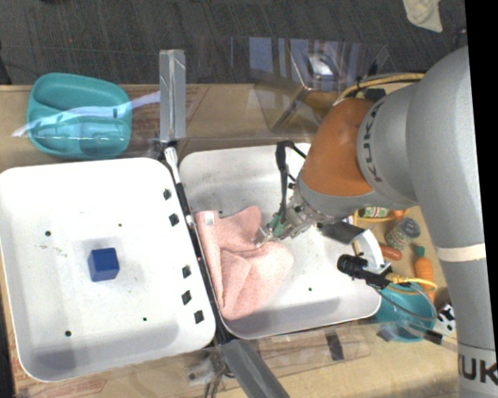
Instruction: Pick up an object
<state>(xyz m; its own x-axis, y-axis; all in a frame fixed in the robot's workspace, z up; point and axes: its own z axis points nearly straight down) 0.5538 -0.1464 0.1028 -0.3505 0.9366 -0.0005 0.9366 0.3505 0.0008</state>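
Right bin (pixel 328 312) — pink cloth (pixel 242 268) lying crumpled along its left side; end effector (pixel 273 228) sitting at the cloth's upper right edge, touching it, its spread impossible to tell here. Left bin (pixel 29 256) — blue cube (pixel 104 264) resting near the middle, well apart from the arm (pixel 401 154).

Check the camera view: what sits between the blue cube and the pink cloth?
In the camera view, bare white floor of the left bin, then the two bins' adjoining walls, separate the blue cube from the pink cloth.
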